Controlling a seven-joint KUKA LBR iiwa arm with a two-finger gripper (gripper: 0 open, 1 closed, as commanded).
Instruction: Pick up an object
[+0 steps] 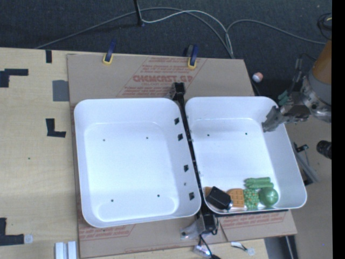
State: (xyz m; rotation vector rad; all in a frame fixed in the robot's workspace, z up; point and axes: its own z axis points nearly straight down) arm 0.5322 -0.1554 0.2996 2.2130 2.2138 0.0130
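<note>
From here I see the gripper [271,118] at the right bin's [226,106] far-right rim, whether spread or pressed together I cannot tell, and the objects [242,195] lie unpicked in the near corner.

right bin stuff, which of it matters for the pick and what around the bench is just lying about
For the job:
- gripper over the right bin rim
- black object
- orange waffle-like piece
- green toys

Lying about:
- left bin
- blue-and-yellow clamps
- small pink ball
- cables
</note>
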